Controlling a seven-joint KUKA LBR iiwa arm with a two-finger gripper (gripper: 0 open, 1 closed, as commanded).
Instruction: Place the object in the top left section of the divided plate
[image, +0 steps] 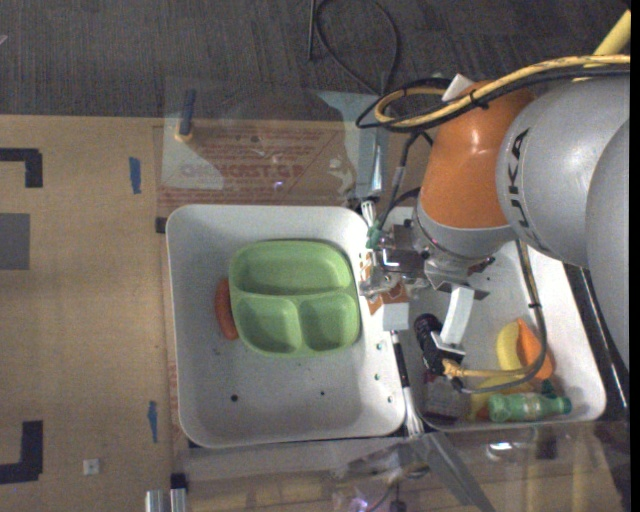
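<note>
The pincer (372, 272) hangs at the wall between the two shallow white bins, just right of the green three-section plastic plate (294, 296); whether it is apart, together or clamped on anything cannot be told. The plate sits in the left white bin (285, 400), with an orange carrot-like piece (225, 308) tucked against its left rim. A yellow banana-shaped toy (512, 350) and a green bottle (527, 407) lie in the right bin. The likely failure is arriving above the plate carrying nothing, or dropping into the wrong section, since the pincer sits so near the rim.
</note>
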